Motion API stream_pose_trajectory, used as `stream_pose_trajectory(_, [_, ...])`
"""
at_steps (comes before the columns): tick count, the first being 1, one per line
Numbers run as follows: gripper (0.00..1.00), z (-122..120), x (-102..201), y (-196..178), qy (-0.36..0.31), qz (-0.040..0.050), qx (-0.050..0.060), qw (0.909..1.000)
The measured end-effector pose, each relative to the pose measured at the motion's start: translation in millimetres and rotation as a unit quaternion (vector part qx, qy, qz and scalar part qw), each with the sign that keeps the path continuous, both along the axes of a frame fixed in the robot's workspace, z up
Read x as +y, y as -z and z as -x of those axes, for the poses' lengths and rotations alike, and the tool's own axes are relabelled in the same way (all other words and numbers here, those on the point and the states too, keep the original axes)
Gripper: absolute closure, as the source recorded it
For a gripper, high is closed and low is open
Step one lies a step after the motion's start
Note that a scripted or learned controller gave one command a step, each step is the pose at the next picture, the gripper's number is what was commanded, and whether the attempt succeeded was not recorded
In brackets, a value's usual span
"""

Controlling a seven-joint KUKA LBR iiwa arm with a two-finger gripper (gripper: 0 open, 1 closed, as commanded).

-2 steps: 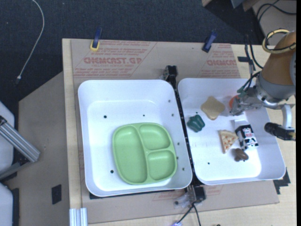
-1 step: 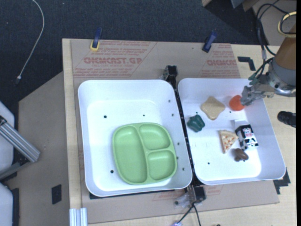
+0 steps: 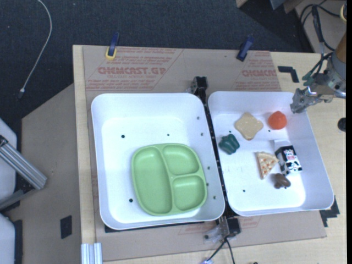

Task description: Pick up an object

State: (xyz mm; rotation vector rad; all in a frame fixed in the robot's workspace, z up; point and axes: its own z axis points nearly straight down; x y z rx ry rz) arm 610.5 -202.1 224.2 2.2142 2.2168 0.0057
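Tool (image 3: 301,100) at right bin's (image 3: 308,202) far rim, grip state unclear, orange ball (image 3: 278,120) just beside

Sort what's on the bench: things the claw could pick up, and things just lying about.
Pickable, all in the right bin:
toast slice, orange ball, green pepper, pizza slice, black-and-white toy, brown piece.

Lying about:
green divided plate in the left bin.

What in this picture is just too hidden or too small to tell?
- Pincer, camera view: small and blurred; whether it is open or shut is unclear.
- Arm: cut off by the right edge.
- Brown lump in the right bin: too small to identify.
- Black-and-white toy: details too small.
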Motion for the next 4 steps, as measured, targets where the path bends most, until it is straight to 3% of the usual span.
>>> stream_pose_trajectory(2, [1.0,-21,106,17,-0.002,-0.0029,0.005,1.0])
stream_pose_trajectory(4, [1.0,-35,209,-5,-0.002,-0.0022,0.003,1.0])
